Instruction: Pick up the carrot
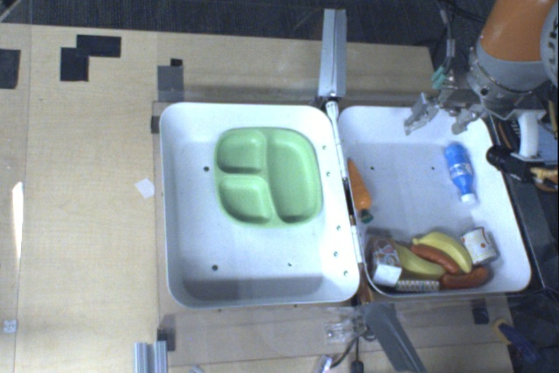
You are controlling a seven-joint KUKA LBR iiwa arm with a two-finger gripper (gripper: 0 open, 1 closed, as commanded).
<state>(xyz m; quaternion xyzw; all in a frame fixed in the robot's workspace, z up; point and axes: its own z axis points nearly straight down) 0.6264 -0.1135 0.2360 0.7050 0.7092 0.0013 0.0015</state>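
Even, bright overhead light is seen; soft shadow is cast in the left bin (183, 188) toward 6 o'clock.

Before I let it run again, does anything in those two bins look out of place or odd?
Nothing looks spilled or broken. The carrot lies tight against the right bin's left wall, apart from the pile of items in the near corner. That could be awkward for the claw, which hangs over the far side of that bin.

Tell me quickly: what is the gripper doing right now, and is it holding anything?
Gripper: open, holding nothing, above the far end of the right bin; the carrot lies apart by the divider.
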